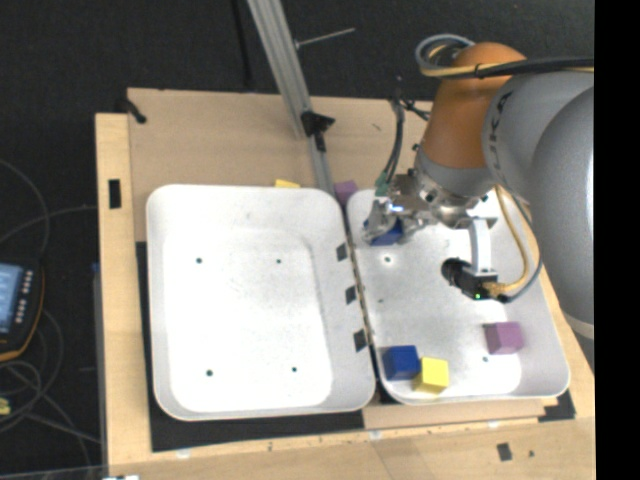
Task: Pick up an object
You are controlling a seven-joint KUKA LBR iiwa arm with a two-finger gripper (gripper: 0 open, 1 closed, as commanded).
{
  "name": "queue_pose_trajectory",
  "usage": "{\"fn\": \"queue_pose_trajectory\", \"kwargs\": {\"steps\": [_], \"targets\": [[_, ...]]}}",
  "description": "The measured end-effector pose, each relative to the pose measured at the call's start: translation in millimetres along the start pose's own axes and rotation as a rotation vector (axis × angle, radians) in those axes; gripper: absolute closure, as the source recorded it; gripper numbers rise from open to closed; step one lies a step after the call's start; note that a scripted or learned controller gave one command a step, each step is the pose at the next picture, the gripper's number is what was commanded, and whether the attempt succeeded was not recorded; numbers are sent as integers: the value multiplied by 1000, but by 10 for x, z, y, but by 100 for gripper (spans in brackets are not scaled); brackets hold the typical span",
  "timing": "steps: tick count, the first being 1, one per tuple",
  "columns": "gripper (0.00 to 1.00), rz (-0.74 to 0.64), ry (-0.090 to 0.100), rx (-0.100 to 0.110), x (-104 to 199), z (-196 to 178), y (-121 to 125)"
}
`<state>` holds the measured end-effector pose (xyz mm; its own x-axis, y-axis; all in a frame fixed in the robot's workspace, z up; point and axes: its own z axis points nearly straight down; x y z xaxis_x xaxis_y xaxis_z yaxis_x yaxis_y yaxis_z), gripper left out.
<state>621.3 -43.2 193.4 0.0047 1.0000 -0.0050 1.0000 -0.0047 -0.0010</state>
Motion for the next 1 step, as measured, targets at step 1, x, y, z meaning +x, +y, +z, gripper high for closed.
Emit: {"fn": "queue_pose_trajectory", "kwargs": {"steps": [1], "targets": [[100,-11,6,1,622,-34,-258]]}}
